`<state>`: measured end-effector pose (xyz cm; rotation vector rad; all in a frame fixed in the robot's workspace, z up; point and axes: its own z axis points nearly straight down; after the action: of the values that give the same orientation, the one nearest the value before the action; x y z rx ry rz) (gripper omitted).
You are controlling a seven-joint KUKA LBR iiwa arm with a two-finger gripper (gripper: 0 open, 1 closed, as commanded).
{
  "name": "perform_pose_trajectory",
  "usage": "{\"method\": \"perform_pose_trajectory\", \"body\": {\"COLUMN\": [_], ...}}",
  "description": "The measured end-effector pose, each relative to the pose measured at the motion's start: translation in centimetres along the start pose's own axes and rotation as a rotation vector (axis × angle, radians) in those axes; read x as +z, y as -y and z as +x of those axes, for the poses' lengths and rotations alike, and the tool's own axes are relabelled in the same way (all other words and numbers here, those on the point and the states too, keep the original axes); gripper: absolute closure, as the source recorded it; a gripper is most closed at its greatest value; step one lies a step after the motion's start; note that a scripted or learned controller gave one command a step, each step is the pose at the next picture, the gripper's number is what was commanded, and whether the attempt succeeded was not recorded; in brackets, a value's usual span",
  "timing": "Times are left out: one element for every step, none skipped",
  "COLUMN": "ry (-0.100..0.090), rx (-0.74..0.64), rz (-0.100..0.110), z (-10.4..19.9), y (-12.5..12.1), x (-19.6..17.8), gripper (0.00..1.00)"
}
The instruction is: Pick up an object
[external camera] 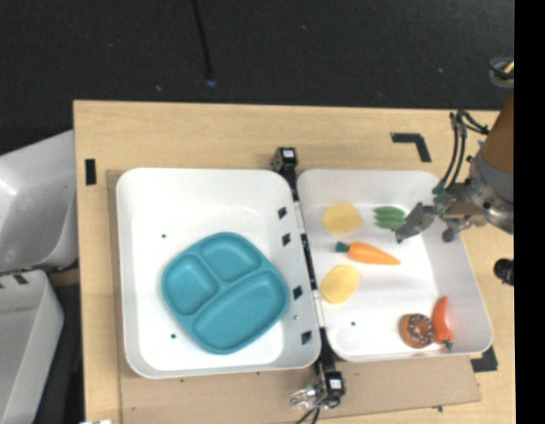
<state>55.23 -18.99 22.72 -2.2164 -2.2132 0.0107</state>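
Green pepper (pixel 389 215) just left of tool (pixel 428 221); finger state unreadable. Risk: a descent could nudge it toward carrot (pixel 373 253) below, missing.

No legible text, seemingly

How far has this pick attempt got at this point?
Nothing looks picked yet: the orange plastic carrot, two pale yellow rounds, the green toy vegetable and the brown doughnut all lie in the right white bin. The gripper is beside the green piece. Grasping and lifting remain.
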Motion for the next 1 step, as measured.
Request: {"method": "perform_pose_trajectory", "body": {"ry": [0.003], "rx": [-0.003], "rz": [-0.012], "z": [0.03], "y": [-0.26], "x": [-0.68], "gripper": [0.0]}}
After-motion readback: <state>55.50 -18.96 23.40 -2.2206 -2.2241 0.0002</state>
